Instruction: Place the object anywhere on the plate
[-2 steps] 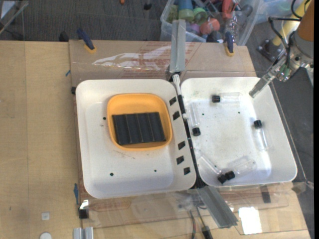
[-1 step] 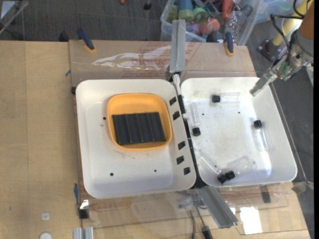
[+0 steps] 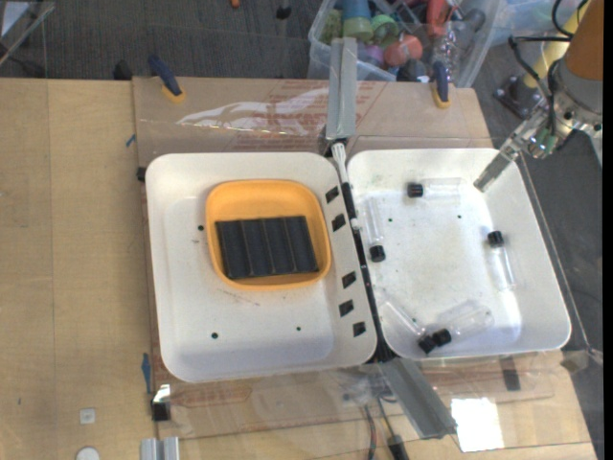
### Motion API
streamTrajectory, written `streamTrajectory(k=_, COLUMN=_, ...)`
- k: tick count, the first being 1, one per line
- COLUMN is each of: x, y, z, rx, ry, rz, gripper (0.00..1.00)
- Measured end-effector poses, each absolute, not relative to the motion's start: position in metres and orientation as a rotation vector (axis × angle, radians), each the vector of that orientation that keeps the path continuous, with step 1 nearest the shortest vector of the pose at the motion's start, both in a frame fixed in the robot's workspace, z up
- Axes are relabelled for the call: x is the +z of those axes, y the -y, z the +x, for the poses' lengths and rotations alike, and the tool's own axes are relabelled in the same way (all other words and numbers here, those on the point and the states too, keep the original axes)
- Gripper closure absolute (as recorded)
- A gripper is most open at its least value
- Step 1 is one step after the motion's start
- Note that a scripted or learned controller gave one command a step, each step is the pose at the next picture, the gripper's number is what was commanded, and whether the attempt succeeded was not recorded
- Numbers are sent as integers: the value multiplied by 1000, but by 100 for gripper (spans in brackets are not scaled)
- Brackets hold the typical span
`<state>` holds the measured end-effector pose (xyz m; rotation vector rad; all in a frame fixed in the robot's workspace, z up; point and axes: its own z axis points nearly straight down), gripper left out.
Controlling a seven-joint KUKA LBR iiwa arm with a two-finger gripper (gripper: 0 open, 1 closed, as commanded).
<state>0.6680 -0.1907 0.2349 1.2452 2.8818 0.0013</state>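
An orange plate (image 3: 218,209) sits in the left white bin (image 3: 192,343). A black ribbed rectangular block (image 3: 266,247) lies flat on the plate, filling most of its middle. My gripper (image 3: 488,175) hangs over the far right corner of the right bin (image 3: 541,305), well away from the plate and the block. Nothing shows in the gripper. The arm's orange band (image 3: 586,36) is at the top right.
Several clear tubes with black caps lie in the right bin, such as one (image 3: 426,189) at the back and one (image 3: 452,326) at the front. A grey divider (image 3: 340,94) runs between the bins. A box of toys (image 3: 407,12) stands behind the bench.
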Motion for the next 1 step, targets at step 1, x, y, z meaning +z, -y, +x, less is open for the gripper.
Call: streamTrajectory(k=1, x=234, y=162, z=664, rx=3, ry=-2870, rz=1275, gripper=0)
